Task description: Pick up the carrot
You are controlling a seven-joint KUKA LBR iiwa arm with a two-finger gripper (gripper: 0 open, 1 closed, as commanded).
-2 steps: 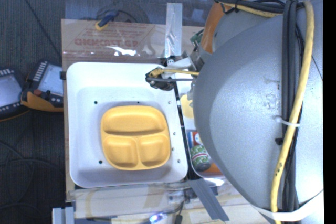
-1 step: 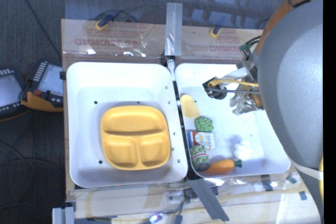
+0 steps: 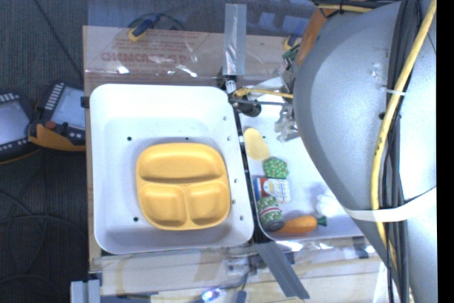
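The carrot point(image 3: 298, 226) is orange with a small green top. It lies on its side at the near edge of the right bin point(image 3: 305, 174), stem end pointing right. My gripper point(image 3: 286, 125) hangs over the far part of that bin, well above the carrot in the picture and apart from it. Most of the gripper is hidden behind the big grey arm point(image 3: 369, 117), which covers the bin's right half. I see nothing held at the gripper.
Next to the carrot are a green patterned item point(image 3: 268, 211), a red-and-white packet point(image 3: 274, 189), a green ball-like item point(image 3: 275, 167), a pale yellow piece point(image 3: 257, 146) and a white object point(image 3: 326, 206). The left bin point(image 3: 113, 117) holds a yellow divided plate point(image 3: 184, 185).
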